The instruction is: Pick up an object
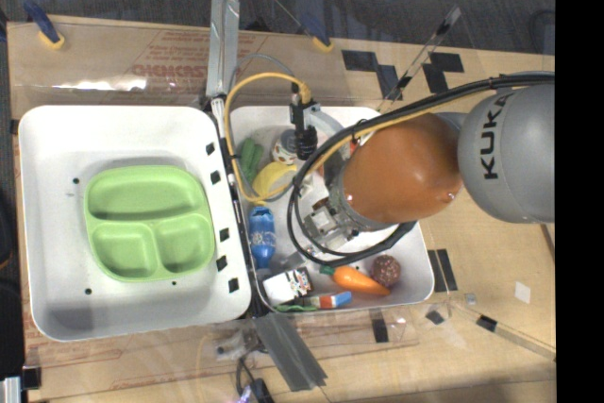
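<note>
The arm's orange wrist [401, 170] hangs low over the middle of the right bin [423, 283], and the gripper [321, 220] beneath it is mostly hidden by the wrist and cables. Loose objects lie around it: a yellow fruit [274, 176], a green item [250, 156], a blue bottle [261, 236], an orange carrot [359, 279], a dark red ball [385, 270], a small white box [288, 283] and a marker [326, 301]. The gripper sits just right of the blue bottle and below the yellow fruit. Nothing shows as held.
The left bin [47, 165] holds a green divided plate [146, 222]. A metal divider [223, 42] runs between the bins. Black and yellow cables [255, 85] loop over the right bin's back half. The grey arm body [505, 151] covers the bin's right side.
</note>
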Controlling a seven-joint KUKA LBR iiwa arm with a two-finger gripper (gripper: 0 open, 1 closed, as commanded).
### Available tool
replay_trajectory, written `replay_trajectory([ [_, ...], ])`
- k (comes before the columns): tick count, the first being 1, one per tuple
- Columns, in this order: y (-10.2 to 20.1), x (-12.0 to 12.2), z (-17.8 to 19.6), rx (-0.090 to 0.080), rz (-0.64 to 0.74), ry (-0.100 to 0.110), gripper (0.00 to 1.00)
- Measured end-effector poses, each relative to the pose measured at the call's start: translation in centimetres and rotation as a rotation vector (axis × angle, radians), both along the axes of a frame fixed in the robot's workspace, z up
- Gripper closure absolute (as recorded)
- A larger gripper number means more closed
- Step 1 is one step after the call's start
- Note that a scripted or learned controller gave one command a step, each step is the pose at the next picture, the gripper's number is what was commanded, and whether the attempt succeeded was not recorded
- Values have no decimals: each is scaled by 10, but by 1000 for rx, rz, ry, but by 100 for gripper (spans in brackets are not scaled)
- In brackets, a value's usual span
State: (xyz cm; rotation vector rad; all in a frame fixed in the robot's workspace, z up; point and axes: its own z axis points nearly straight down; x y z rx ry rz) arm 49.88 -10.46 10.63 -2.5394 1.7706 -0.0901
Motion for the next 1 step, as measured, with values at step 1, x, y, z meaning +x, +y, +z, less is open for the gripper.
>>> replay_trajectory([
  [1,1,19,-13,0,-32,64,0],
])
